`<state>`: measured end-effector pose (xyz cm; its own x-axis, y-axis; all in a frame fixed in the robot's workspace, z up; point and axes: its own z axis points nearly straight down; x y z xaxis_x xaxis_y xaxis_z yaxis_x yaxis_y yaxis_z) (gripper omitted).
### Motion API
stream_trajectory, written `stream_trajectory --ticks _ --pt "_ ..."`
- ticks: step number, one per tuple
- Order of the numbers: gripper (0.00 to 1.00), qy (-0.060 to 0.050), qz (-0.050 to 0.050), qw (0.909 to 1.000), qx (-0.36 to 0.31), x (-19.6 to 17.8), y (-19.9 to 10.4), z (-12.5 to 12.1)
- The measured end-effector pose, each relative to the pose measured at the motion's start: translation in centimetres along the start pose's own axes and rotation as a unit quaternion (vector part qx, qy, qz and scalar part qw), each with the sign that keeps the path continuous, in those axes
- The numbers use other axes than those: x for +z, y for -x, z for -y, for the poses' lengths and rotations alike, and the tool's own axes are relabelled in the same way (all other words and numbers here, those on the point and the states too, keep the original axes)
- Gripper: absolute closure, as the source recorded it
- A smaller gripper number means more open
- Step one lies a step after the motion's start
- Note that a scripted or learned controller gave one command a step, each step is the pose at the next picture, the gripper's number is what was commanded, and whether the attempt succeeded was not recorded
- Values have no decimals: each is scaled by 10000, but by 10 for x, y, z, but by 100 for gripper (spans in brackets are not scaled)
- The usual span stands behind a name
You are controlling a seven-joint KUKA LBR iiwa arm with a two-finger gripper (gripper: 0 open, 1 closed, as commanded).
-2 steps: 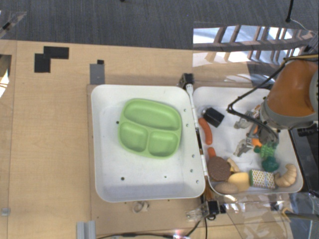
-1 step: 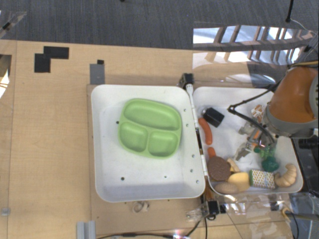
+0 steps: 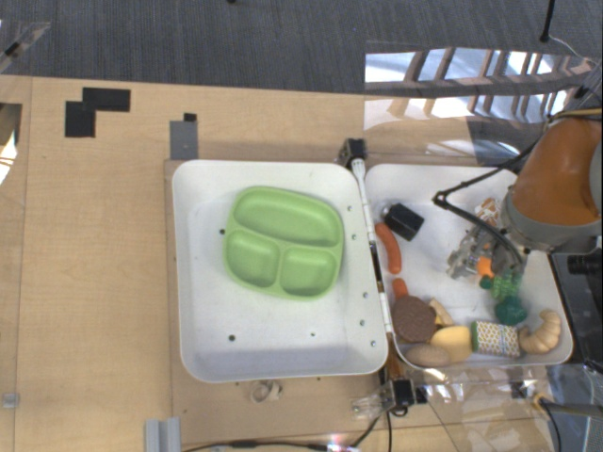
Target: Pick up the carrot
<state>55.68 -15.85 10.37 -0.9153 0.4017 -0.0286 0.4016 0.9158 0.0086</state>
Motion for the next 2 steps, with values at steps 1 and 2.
stream_trajectory --ticks 1,2 --pt "100 -26 -106 9980 630 -32 -44 -44" --pt "100 -16 -47 9853 1705 -190 -92 -60"
